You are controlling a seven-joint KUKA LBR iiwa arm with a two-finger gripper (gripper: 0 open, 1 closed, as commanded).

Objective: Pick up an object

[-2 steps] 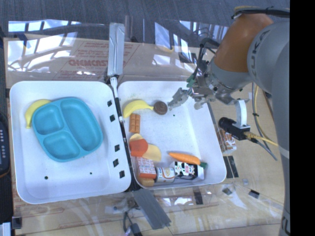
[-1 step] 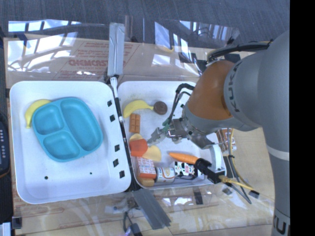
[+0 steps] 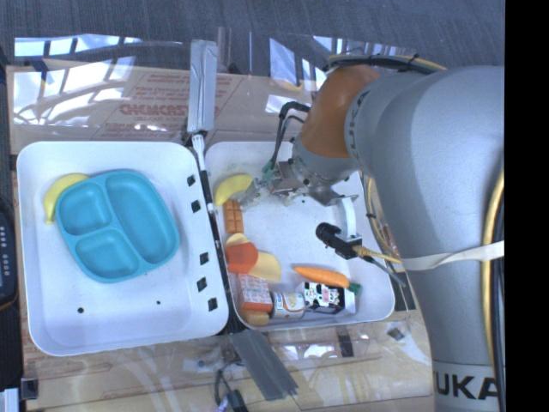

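My pincer (image 3: 262,181) hangs over the upper left part of the right bin (image 3: 377,303), just beside a yellow banana (image 3: 230,188); I cannot tell its state. A carrot (image 3: 322,275) and milk carton (image 3: 322,298) lie lower down. The left bin (image 3: 39,316) holds a blue plate (image 3: 117,223).
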